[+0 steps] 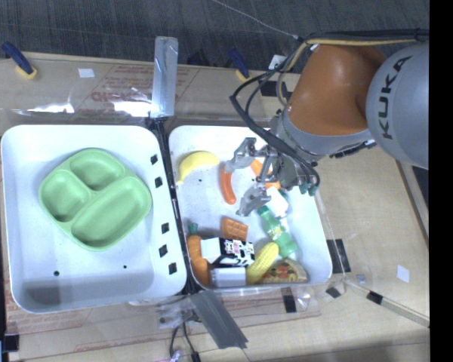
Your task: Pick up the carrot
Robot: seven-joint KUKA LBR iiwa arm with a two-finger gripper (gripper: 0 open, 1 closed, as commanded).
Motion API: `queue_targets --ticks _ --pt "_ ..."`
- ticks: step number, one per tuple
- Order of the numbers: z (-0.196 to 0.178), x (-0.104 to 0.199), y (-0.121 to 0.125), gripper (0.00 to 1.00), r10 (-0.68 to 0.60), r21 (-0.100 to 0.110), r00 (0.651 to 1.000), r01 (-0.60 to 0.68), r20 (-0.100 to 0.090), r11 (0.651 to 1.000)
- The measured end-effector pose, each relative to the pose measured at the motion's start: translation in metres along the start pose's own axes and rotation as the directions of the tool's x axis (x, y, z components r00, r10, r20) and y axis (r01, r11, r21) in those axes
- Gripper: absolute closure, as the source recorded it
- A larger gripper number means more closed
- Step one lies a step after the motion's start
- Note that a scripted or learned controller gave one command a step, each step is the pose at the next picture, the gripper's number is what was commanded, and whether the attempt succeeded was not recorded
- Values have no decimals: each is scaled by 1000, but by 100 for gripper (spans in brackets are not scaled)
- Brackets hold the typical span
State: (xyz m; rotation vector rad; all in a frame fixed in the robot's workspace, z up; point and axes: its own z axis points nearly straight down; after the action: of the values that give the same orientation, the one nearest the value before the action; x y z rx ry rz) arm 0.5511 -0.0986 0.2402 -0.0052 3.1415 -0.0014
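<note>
Nearest, heaped along the right bin's (pixel 317 217) front wall: corn cob (pixel 263 258), small cow-patterned carton (pixel 238 250), orange vegetable piece (pixel 197 259) in the front left corner. Farther back, green bottle (pixel 275 228), then carrot (pixel 227 185) lying loose on the bin floor, just left of gripper (pixel 251 176), untouched. Fingers spread wide, clasping nothing. Beyond, yellow banana (pixel 196 162) near the back left corner. Over in the left bin (pixel 15 225), green divided plate (pixel 95 197).
</note>
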Motion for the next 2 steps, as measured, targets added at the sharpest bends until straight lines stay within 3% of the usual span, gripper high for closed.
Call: queue_targets --ticks 1,2 --pt "79 -57 -75 0 -5 -2 1000 5 -6 1000" --pt "150 -71 -109 0 126 -1 992 -126 -4 992"
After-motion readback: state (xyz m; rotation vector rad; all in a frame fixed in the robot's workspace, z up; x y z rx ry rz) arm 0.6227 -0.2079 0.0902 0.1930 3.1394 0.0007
